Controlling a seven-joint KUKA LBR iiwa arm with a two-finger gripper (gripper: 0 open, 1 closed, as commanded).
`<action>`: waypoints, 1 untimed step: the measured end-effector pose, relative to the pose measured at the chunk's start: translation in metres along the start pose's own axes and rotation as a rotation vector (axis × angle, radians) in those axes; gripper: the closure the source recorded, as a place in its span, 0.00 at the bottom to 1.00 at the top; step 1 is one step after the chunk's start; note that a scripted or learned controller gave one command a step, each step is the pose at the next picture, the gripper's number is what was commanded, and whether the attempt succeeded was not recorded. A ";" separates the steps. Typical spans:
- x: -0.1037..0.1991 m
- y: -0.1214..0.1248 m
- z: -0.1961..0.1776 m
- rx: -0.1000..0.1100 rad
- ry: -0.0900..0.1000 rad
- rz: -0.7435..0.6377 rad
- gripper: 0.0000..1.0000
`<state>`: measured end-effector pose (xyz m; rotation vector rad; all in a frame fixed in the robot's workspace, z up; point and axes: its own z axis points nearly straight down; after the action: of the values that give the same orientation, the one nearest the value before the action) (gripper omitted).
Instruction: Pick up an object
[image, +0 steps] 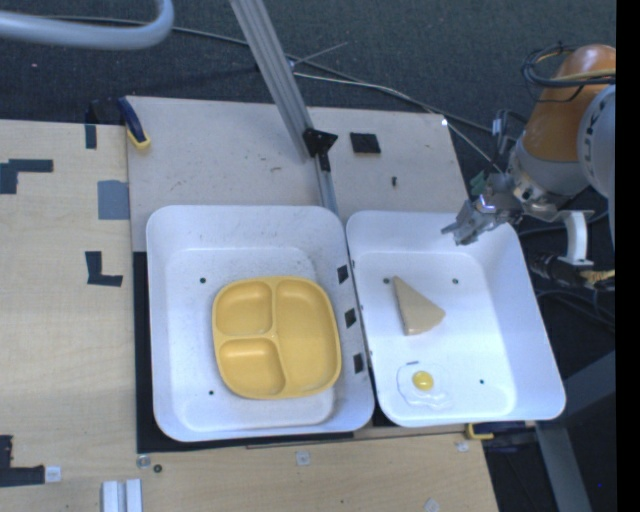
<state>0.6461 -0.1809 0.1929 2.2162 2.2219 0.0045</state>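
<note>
In the right bin lie a tan wedge-shaped piece near the middle and a fried egg toward the front. The left bin holds a yellow divided plate. My gripper hangs over the right bin's far right corner, well behind and to the right of the wedge, with nothing visible between its fingers. The grey arm with its orange band comes in from the upper right.
A slanted metal pole runs down to the gap between the bins. Black cables trail off the right bin's right side. A yellow-tipped clamp sits at the bench's far left corner.
</note>
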 end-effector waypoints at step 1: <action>0.001 0.001 -0.033 0.001 0.000 0.001 1.00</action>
<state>0.6470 -0.1803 0.2261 2.2180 2.2215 0.0030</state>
